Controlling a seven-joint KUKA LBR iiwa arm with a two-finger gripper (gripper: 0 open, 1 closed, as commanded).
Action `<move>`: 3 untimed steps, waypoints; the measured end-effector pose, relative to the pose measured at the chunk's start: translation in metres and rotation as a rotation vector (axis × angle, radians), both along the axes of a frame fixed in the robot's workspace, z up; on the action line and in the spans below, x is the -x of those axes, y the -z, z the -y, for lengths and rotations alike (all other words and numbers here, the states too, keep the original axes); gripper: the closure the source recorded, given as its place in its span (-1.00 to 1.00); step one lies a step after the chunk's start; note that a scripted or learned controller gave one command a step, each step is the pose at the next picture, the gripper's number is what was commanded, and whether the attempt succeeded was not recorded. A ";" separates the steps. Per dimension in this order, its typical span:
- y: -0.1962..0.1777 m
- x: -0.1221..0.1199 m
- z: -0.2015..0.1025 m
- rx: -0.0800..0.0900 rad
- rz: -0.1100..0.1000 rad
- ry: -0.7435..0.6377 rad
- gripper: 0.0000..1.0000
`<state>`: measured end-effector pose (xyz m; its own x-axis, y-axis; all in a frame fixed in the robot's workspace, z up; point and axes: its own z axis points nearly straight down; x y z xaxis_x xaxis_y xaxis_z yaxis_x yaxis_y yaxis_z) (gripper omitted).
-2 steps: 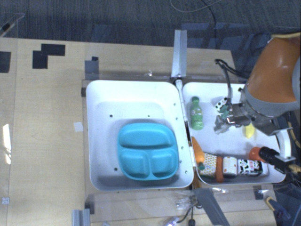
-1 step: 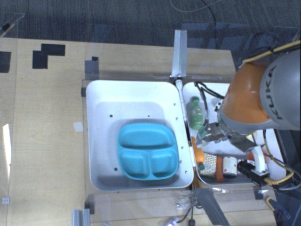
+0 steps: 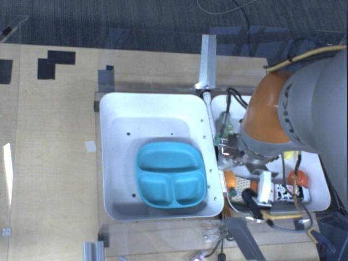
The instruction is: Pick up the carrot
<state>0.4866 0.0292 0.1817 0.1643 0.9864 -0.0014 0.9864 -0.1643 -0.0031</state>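
The arm (image 3: 321, 102) extends in from the right side of the scene. Its grey link fills the far-right part of the view, close to the camera. The orange band (image 3: 266, 110) sits at the left end of this link, directly above the wrist (image 3: 255, 148). The wrist points downward. The gripper (image 3: 232, 155) hangs below the wrist, toward the near-left of the arm. The wrist body covers most of the gripper from above.

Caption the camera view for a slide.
Grey arm over right white bin; blue three-compartment plastic tray in left bin.
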 end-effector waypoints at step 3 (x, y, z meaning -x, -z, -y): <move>0.000 0.000 0.052 -0.001 -0.001 -0.115 -1.00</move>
